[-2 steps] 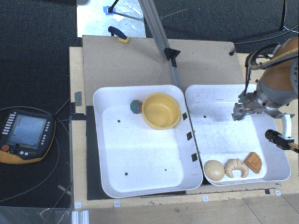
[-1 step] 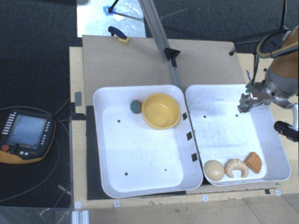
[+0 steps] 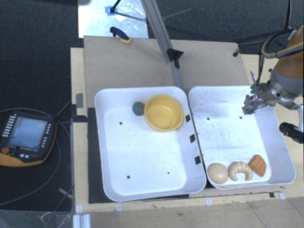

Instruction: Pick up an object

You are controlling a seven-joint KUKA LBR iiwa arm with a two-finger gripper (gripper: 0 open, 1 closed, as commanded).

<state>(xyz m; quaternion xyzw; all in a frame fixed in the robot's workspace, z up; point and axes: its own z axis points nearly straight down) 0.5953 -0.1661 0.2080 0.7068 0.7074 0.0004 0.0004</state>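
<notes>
My gripper (image 3: pixel 249 107) hangs over the right rim of the right bin (image 3: pixel 228 132), well above the bin floor, with nothing visible between its fingers. At the near edge of that bin lie a round beige bun (image 3: pixel 218 173), a pale croissant (image 3: pixel 241 170) and an orange-brown waffle piece (image 3: pixel 258 165), side by side. In the left bin (image 3: pixel 137 175) a yellow bowl (image 3: pixel 164 113) sits at the far right corner, with a small dark green ball (image 3: pixel 138 108) touching its left side.
A grey pole (image 3: pixel 161 32) slants over the bench behind the bins. A teach pendant (image 3: pixel 26 137) lies on the floor at left. A blue and yellow clamp (image 3: pixel 120 34) rests at the bench's far edge.
</notes>
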